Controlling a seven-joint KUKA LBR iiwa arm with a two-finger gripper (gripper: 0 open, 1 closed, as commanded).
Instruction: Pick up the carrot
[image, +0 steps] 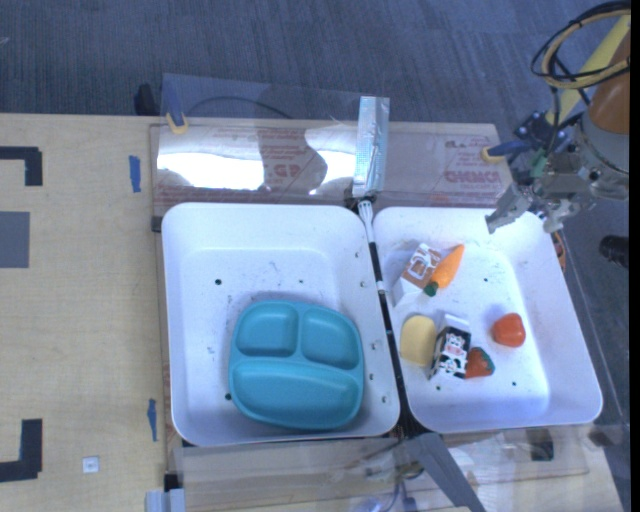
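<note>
The carrot (447, 267) is lying in the right bin (570, 300), in its upper left part, tilted with the orange body pointing up and to the right and the green end pointing down toward the middle of the bin. It is resting just beside a small orange-and-white carton (421, 266), which is sitting on its left and appears to be touching it.

The gripper (527, 212) is hanging over the upper right corner of the same bin, well apart from the carrot. Its fingers are spreading apart, one dark tip (498, 220) pointing down and left, the other pointing down near the bin's rim, and nothing is sitting between them.

Lower in the right bin, a yellow rounded toy (419, 338) is lying beside a black-and-white carton (452, 349), with a red strawberry-like piece (478, 364) touching that carton's right side. A red-orange tomato-like toy (509, 329) is sitting by itself nearer the right wall.

In the left bin (200, 250), a teal divided plate (297, 365) is lying in the lower half. Both bins are standing on the wooden counter (70, 300).
</note>
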